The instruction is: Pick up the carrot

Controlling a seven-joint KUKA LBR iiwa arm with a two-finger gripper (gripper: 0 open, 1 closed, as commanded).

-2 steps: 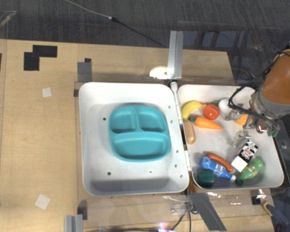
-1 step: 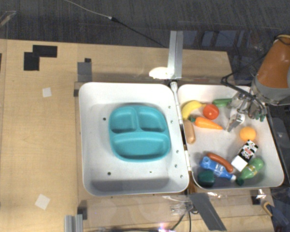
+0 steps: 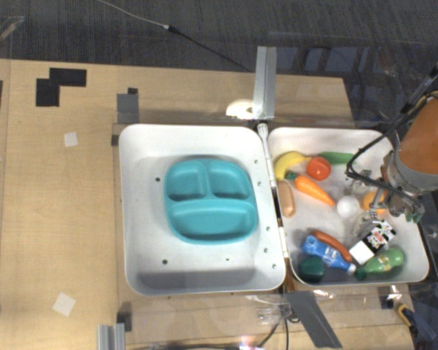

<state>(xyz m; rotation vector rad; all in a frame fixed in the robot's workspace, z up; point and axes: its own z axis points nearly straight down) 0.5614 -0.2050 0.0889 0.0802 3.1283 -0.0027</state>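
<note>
The carrot point(image 3: 314, 189) is orange with a green stub at its left end. It lies slantwise in the upper left part of the right bin point(image 3: 415, 268), just below a red tomato point(image 3: 318, 168). My gripper point(image 3: 383, 208) hangs over the right side of the same bin, beneath the arm's orange band point(image 3: 427, 146). It is well to the right of the carrot, past a white ball point(image 3: 347, 208), and nothing of the carrot is at the gripper.
A yellow banana point(image 3: 287, 162), a green vegetable point(image 3: 339, 157) and a tan roll point(image 3: 286, 198) surround the carrot. A blue bottle point(image 3: 323, 251), a green bottle point(image 3: 382, 261) and a black-and-white cube point(image 3: 380, 234) lie along the bin's front. The left bin point(image 3: 142, 268) holds a teal divided plate point(image 3: 208, 198).
</note>
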